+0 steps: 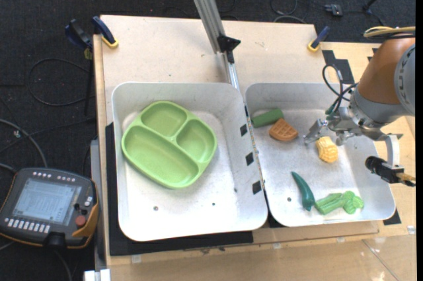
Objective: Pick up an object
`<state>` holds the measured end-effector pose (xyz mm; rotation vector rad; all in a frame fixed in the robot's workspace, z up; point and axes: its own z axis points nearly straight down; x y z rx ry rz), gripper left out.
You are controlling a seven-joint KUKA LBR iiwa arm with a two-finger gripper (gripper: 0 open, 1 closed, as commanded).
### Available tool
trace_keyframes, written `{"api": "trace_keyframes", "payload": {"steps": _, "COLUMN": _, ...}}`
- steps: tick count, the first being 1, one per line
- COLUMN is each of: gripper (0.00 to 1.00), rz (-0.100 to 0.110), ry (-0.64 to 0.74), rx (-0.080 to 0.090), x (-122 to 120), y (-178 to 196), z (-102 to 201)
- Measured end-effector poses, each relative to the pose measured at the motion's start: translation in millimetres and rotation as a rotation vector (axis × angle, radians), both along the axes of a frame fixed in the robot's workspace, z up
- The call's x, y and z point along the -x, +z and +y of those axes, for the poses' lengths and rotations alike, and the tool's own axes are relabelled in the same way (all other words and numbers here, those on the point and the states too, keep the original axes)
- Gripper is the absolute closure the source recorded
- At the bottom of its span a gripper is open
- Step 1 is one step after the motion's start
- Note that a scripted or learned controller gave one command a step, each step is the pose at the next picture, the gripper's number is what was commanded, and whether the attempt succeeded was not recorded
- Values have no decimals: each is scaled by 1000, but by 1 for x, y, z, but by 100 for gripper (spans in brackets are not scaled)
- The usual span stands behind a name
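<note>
In the camera view, the metal two-finger gripper (322,132) was seen low in the right white bin (284,207), just above the small yellow toy corn cob (327,151). The opening could not be told. The cob pointed roughly up and down the view. It would best be squeezed across its short sides.

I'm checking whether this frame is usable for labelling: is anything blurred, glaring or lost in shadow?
Camera view: mostly sharp and evenly lit; the white bins are bright but keep detail, shadows under the green divided plate are soft, and the claw by the yellow corn piece is small and cluttered, its fingers hard to read; the dark floor holds little detail.
</note>
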<state>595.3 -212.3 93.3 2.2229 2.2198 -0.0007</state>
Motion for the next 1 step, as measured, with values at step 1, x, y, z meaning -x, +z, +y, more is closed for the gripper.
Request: {"api": "trace_keyframes", "payload": {"steps": 1, "gripper": 0, "rz": 1, "ry": 0, "rx": -1, "x": 43, "y": 35, "z": 25}}
